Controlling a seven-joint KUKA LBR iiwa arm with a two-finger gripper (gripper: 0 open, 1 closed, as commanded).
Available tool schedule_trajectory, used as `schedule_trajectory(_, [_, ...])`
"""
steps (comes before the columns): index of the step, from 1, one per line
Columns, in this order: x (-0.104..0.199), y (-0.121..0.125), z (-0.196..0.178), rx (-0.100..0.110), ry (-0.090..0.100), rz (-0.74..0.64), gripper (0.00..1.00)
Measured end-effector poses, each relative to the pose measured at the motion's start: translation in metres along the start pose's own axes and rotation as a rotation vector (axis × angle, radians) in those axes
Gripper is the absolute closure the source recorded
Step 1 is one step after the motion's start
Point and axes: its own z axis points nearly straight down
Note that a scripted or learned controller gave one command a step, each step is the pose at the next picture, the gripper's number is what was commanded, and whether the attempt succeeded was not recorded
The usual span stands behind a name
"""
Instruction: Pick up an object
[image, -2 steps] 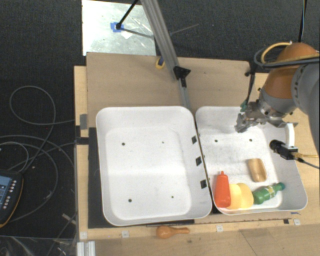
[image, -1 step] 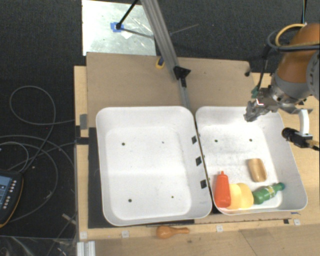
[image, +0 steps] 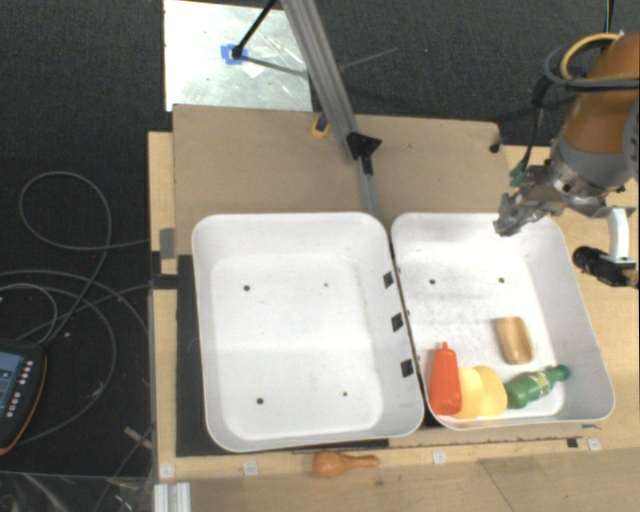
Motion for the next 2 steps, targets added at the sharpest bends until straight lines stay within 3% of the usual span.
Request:
schedule_trajectory(1, [0.037, -0.027, -0.008, 0.004, 0.002, -0.002, 1.00])
schedule_trajectory(2, [0.094, -0.045, -0.009, 0.005, 0.004, -0.004, 1.00])
